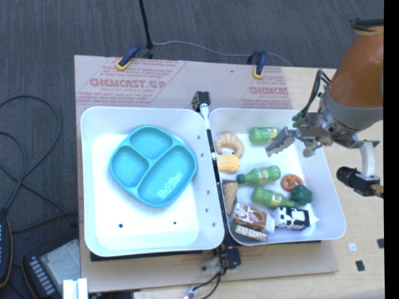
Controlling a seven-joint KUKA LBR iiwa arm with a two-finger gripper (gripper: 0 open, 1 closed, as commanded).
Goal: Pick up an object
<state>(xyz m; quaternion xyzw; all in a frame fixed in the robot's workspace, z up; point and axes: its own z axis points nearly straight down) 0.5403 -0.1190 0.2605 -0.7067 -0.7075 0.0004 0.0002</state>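
The gripper (288, 141) hangs over the upper right part of the right bin (333, 220), its jaws apart with nothing between them, so no object is held yet. Taking that bin as the landmark, its upper middle holds a small green bottle (263, 134), which lies on its side just left of the gripper and looks like the nearest candidate. A croissant (229, 143) sits at the bin's upper left, with a corn cob (227, 163) just below it against the left wall. Two more green bottles lie in the bin's centre, the middle bottle (259, 176) above the lower bottle (272, 198), with a pretzel (290, 182) and broccoli (302, 194) to their right. A brown carton (249, 222) and a cow-print carton (293, 217) rest along the near edge. To the left of that bin, the second bin carries a blue plate (153, 165). These look like light, rigid plastic toys, unlikely to break. The bottles are probably smooth and round, so they may roll or slip; closing across the body of the small bottle, square to its long axis and away from the narrow neck, seems the surest hold.
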